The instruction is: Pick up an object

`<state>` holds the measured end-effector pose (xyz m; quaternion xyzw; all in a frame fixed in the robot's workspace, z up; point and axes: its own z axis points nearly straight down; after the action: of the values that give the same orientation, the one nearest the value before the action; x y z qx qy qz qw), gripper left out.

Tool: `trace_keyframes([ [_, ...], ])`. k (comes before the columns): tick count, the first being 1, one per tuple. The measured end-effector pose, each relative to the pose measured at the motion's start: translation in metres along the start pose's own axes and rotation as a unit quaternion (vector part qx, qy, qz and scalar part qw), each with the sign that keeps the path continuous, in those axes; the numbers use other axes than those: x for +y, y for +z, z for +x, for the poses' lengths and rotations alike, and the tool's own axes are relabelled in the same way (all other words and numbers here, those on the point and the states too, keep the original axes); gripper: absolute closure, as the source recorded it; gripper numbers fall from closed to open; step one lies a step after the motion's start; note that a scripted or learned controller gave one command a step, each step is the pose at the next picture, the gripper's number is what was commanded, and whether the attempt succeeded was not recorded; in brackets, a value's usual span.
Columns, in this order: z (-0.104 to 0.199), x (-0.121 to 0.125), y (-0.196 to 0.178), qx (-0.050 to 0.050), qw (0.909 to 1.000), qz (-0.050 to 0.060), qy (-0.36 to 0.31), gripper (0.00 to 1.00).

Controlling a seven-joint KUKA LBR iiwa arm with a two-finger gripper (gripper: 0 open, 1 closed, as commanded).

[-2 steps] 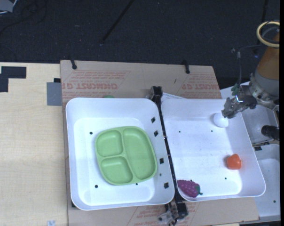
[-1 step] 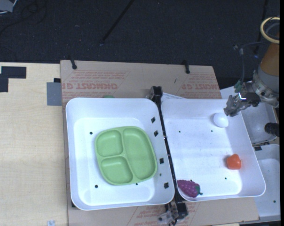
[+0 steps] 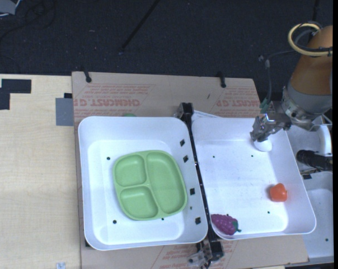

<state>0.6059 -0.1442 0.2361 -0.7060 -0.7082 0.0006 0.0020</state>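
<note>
Gripper point(image 3: 263, 132) poised at right bin's point(image 3: 244, 232) far edge, directly over small white object point(image 3: 263, 145), finger state indiscernible; best grasped by centring on object, lowering until fingers straddle it, closing fully, lifting vertically, clear of bin wall.

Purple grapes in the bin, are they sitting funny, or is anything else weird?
A little. The purple grapes sit up against the near wall of the right bin, at its corner, not flat on the floor like the orange ball. The green plate lies slightly turned in the left bin. Nothing looks spilled or broken.
</note>
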Motion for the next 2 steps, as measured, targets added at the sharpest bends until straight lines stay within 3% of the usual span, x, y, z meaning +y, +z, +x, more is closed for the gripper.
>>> trace_keyframes([
  [2, 0.096, -0.042, 0.012, 0.0, 1.0, 0.001, 0.0, 1.0],
])
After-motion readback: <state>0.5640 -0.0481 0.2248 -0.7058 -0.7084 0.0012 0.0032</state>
